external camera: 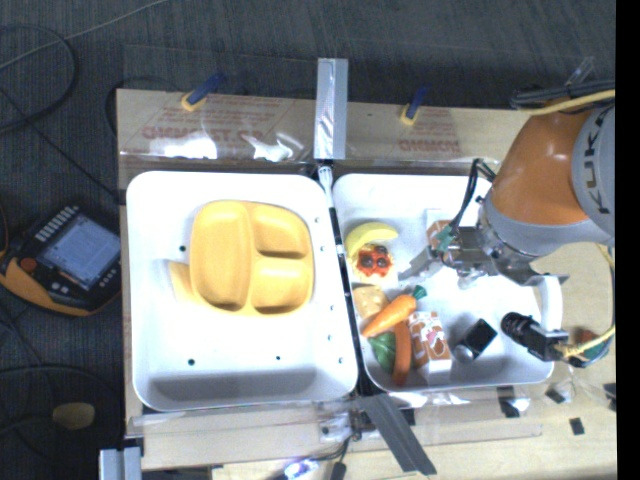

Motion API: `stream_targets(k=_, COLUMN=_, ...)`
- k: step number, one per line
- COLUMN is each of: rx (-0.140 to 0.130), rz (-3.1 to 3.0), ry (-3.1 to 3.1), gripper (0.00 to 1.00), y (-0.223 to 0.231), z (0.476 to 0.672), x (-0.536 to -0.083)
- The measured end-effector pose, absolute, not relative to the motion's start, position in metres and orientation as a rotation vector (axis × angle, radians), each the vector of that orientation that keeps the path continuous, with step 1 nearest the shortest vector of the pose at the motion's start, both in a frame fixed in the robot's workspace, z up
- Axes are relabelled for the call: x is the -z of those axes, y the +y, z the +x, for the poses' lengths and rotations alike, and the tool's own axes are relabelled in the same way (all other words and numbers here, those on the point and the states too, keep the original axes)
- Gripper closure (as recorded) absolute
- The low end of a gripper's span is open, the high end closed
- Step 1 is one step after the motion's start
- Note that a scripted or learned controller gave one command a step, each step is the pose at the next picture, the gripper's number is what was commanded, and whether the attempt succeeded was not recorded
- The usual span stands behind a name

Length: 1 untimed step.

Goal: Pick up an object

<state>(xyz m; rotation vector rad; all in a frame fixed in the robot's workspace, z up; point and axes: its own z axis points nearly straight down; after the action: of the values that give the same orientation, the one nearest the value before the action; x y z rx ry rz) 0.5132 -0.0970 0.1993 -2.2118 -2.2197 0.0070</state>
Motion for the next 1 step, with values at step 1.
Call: stream_targets(k=1, rx=-0.008, rz=-2.142, ry=-2.285, gripper=0.0, y=-0.0972, z=0.4892, x=-0.1186)
